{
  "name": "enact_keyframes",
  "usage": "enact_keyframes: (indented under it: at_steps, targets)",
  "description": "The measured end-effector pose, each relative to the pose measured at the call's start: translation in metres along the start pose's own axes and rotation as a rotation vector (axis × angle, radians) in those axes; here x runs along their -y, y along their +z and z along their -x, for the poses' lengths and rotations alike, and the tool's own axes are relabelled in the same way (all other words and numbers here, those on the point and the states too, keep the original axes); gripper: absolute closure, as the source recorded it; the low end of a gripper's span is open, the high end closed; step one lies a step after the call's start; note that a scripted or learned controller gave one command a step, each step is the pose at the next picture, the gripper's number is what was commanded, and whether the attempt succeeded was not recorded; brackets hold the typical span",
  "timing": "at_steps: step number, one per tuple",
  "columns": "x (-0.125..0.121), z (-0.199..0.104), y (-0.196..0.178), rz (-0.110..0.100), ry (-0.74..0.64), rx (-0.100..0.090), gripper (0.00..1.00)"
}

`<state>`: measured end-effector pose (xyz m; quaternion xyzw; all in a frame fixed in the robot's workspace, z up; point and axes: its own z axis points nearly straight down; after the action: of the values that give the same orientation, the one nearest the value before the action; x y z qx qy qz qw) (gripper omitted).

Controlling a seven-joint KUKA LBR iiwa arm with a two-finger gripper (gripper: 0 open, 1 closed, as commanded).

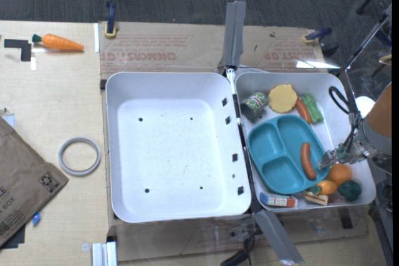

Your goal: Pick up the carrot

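**A:** Progress on the pick, how does it look?

**B:** Not begun, I'd say. The one plain carrot (pixel 58 42) lies on the bench at the far left, outside both bins, with its green end pointing left. Nothing is touching it.

**A:** And the gripper (pixel 333 157)?

**B:** It's well apart from that, low at the right side of the right bin (pixel 368 196). It sits by the right rim of the teal divided tray (pixel 277 162), just beside a sausage (pixel 307 160) and an orange fruit (pixel 340 172). I cannot tell whether it is open or closed, and I see nothing gripped in it.

**A:** Is there anything carrot-like within reach?

**B:** Possibly. A slim orange-red piece (pixel 302 109) lies at the far side of that bin, against a green piece (pixel 313 109). It's too small for me to be sure. It rests on the bin floor too, away from the gripper.

**A:** So what's left?

**B:** The whole job, in my judgement: the approach, the grip and the lift.
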<state>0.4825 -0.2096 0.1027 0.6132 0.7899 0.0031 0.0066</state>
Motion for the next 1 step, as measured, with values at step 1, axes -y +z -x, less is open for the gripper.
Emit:
enact_keyframes:
  at_steps: [1]
  targets:
    - [-0.0207, -0.0989, 0.0101, -0.011, 0.209, 0.002, 1.00]
